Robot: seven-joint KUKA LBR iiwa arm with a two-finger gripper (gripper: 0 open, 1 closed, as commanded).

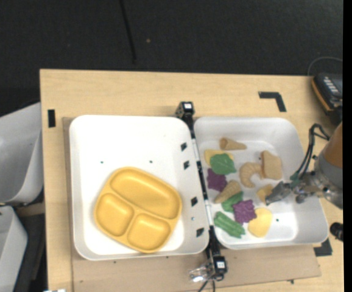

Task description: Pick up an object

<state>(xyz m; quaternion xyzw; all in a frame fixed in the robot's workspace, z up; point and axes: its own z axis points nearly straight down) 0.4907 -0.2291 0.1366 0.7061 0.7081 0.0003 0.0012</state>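
Note:
The right white bin [285, 130] holds several small toy foods. Among them are a tan bread slice [271, 165], a tan croissant [248, 173], a green leafy piece [221, 163], a purple piece [244, 210], a yellow piece [260, 224] and a long green pod [229, 225]. My gripper [277, 195] reaches in from the right, low over the right half of that bin. It sits just right of a small yellow bit [265, 192] and above the yellow piece. Nothing can be seen held in it.
The left white bin [103, 132] carries a yellow divided plate [138, 208]. A black-and-white clip [186, 109] and black tabs mark the seam between the bins. The tan bench [164, 90] surrounds both. A dark device [328, 90] lies at the far right.

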